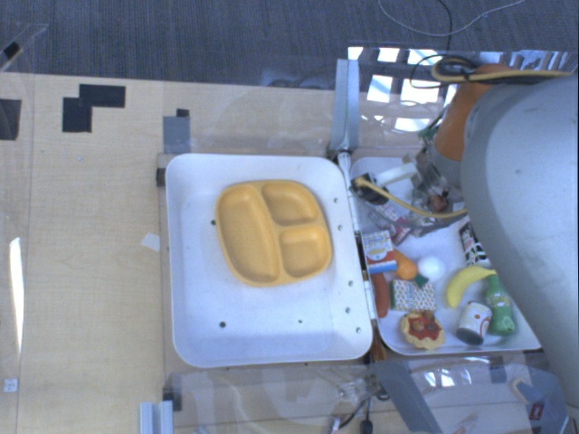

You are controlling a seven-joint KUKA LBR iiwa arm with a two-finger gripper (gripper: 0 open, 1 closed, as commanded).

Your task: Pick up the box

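A small white and red box (377,243) lies at the left side of the right bin (391,337), close to the wall between the bins. A second small box with a green pattern (413,294) lies a little nearer the front. My gripper (427,186) hangs over the far part of the right bin, behind and to the right of both boxes and apart from them. The bulky grey arm (525,206) with its orange band (460,116) hides the bin's right side.
The left bin (194,333) holds a yellow divided plate (274,231). Around the boxes lie several toy foods: an orange (406,267), a white ball (430,268), a banana (466,281), a green bottle (498,307), a can (472,322) and a red sausage (381,297).
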